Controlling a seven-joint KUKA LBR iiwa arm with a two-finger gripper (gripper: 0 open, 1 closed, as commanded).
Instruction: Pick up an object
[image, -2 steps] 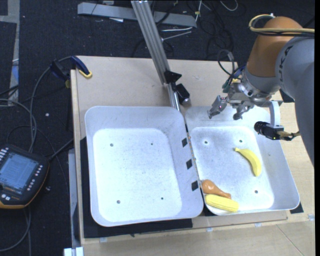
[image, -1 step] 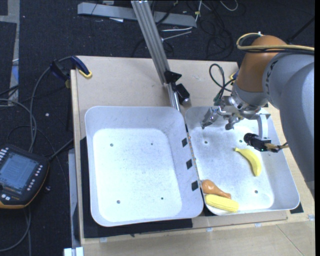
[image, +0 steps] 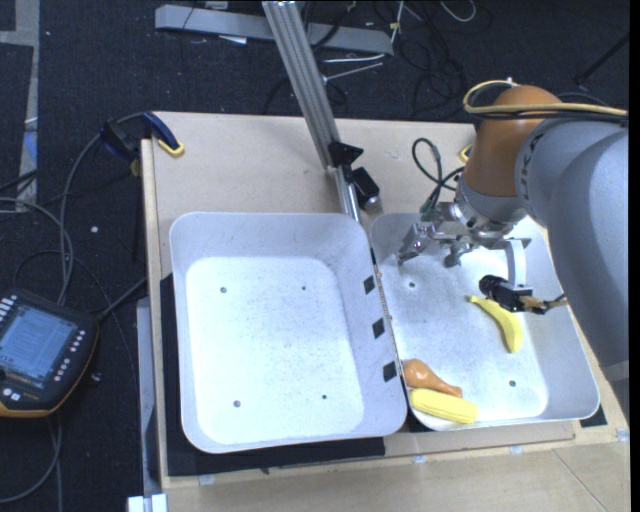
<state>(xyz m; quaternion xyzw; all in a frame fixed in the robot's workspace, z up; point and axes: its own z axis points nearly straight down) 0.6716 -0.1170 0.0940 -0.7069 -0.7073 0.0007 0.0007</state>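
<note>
Camera view: gripper (image: 432, 243) hangs over right bin's (image: 570, 395) upper left, nothing seen between fingers; can't tell if apart or together. Banana (image: 502, 318) lies just right of it; corn (image: 444, 406) & orange piece (image: 428, 376) at front edge. Left bin (image: 190, 250) beside.

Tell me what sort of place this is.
Probably a robotics lab test bench: a robot arm reaches over two white bins holding toy food like a banana, with a teach pendant and loose cables on the floor.

The arm (image: 560, 170) reaches leftward, its claw (image: 432, 243) pointing down.
</note>
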